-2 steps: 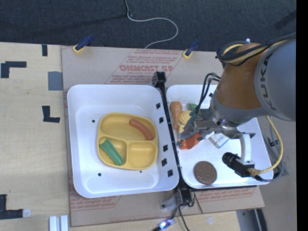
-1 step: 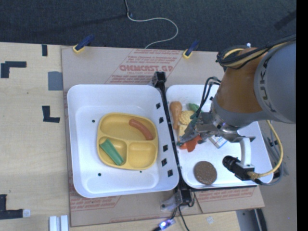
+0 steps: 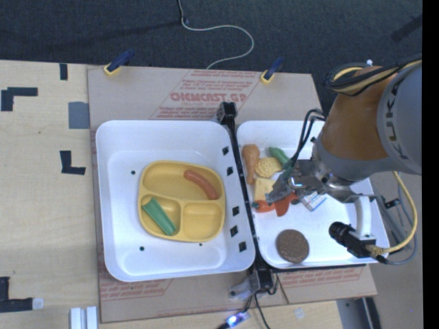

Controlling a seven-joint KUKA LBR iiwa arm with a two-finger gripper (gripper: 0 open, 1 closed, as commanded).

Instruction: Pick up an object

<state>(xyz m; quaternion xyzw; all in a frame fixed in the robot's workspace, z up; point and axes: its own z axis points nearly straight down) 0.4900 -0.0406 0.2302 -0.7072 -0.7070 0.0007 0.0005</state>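
While the hand [image 3: 287, 187] hangs low over crowded toy food [image 3: 264, 166] in the right bin [image 3: 329, 252], its grip state cannot be told. Neighbouring pieces may jam or deflect a grasp.

Just left of the gripper [image 3: 288, 189], the bins' [image 3: 116, 184] white plastic looks smooth and slightly glossy; the yellow tray [image 3: 154, 177] is glossy plastic; the board [image 3: 199, 98] beyond is matt cardboard.

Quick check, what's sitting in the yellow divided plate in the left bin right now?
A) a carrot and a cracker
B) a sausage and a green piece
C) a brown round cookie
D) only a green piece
B: the yellow plate holds a sausage in its upper section and a green piece in its lower-left section.
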